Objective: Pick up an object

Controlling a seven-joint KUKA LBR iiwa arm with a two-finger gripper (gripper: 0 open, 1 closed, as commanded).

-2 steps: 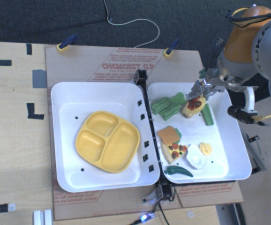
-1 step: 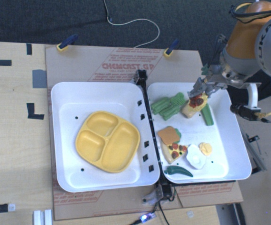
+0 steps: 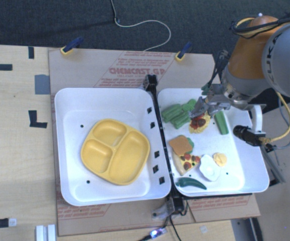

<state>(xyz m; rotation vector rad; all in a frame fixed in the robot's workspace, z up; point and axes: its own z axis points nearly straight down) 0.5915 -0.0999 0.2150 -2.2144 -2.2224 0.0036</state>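
Reaching in from the right, the grey arm with its orange band hangs its pincer over the upper part of the right bin. The pincer sits right above a small red-and-yellow toy food piece, touching or nearly touching it; whether its tips are spread or pressed together I cannot tell. Just left of that piece lie a ridged green item and a leafy green piece; a green stick lies just to its right. Lower in the same bin are a brown toast-like slice, a pizza wedge, a white fried egg, a small yellow lump and a dark green pepper. The left bin holds a yellow divided plate. Both bins rest on a cardboard sheet on the counter, printed in red with writing that reads roughly "CHEMCAST GP", seen upside down.
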